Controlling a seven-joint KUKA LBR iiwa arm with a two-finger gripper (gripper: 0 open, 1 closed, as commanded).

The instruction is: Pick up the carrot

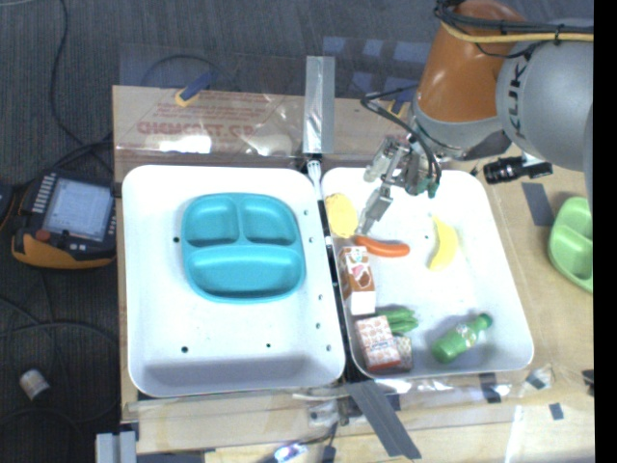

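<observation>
Carrot [384,248] lies flat in the right bin [501,258], upper-middle, long axis roughly left-right. The tool [374,210] hangs just above its left end, one long finger [372,210] slanting down toward it. Can't tell whether the tool is spread or pressed together from this angle; nothing visibly pinched between the fingers.

Risks as I read them:
- Tool sits over the carrot's tip, not its middle. Closing there could pivot it or squirt it out sideways.
- Yellow round item [338,213] is just beside the tool on the left, against the bin divider. A finger coming down could land on it, or nudge it into the carrot.
- Small carton [358,276] is right below the carrot's left end, close enough to block a finger or get dragged along.
- Carrot is round and smooth-looking, so it may roll on contact.
- Tool comes in tilted, so the fingers may not straddle the carrot squarely.

Contents:
- Right bin: carrot, yellow round item, banana [442,246] near the carrot's right but apart, carton, a red-and-white packet [380,343] near the front, a green leafy thing [400,319] beside it, a green bottle [461,338] lying toward the front right.
- Left bin [154,336]: one blue divided plate [242,246], compartments bare.

Both bins sit side by side on the bench [564,355].
</observation>
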